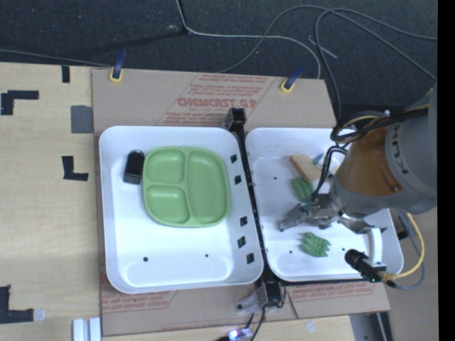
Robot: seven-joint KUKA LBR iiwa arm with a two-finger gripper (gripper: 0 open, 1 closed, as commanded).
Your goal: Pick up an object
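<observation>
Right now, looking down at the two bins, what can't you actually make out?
- Fingers of the gripper: blurred and grey, open or shut unclear.
- Green object: partly behind the cable and wrist.
- Tan object: its right end is hidden by the arm.
- Small black item beside the green plate: too small to identify.

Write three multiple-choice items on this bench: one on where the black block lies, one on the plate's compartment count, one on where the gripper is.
1. The black block lies
A. in the left bin, beside the green plate
B. on the plate
C. in the right bin

2. The plate's compartments number
A. two
B. three
C. five

3. The gripper is
A. above the plate
B. outside both bins
C. low in the right bin, near the leafy green toy

Answers: 1 A, it sits at the plate's left edge; 2 B, ridges divide three; 3 C, it sits right of the divider.
</observation>
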